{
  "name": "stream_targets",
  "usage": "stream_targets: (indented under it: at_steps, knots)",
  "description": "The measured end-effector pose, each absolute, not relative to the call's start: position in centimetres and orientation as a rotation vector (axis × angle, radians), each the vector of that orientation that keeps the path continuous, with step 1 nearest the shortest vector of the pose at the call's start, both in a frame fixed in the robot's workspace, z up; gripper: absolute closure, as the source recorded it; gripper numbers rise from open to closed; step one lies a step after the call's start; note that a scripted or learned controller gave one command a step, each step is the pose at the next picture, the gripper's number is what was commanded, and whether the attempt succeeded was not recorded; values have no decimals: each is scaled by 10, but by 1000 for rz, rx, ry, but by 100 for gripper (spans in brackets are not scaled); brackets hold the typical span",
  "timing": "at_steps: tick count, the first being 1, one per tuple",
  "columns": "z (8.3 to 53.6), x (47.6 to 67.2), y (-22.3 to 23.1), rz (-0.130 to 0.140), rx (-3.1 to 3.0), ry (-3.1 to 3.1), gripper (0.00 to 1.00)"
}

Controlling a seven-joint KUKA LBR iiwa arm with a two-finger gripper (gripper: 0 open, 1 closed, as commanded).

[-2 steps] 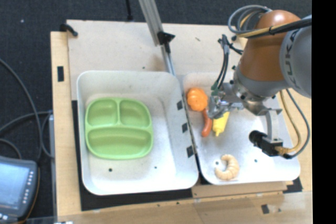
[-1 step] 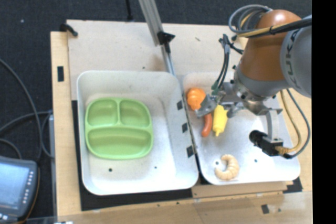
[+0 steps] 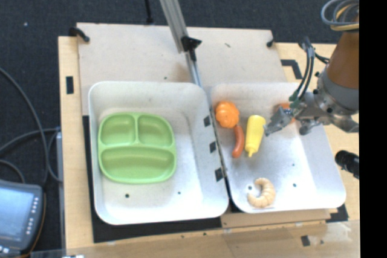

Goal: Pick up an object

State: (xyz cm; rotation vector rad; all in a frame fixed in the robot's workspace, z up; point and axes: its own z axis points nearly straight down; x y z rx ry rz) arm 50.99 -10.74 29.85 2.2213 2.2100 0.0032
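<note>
From above the bench, my pincer (image 3: 283,119) hangs over the upper right part of the right bin (image 3: 314,181), its fingers spread a little with nothing between them. Just beside its tips lies a yellow bottle (image 3: 254,133), touching a sausage (image 3: 238,141), with an orange (image 3: 227,114) above them and a croissant (image 3: 262,192) well apart near the front rim. A small orange-red thing shows behind my fingers; I cannot tell what it is. The green plate (image 3: 137,147) sits in the left bin (image 3: 151,199). I judge this the approach: next I must drop squarely over one item, then close.
</note>
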Motion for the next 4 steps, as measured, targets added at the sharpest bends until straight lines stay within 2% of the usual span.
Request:
stream_targets:
  at_steps: [1, 2, 3, 4]
  knots:
    - [266, 489, -124, -3, 2224, 2217, 0]
    - [228, 492, -108, -2, 2220, 2224, 0]
    - [146, 529, -110, -6, 2222, 2224, 0]
    - [98, 548, -131, -4, 2224, 2218, 0]
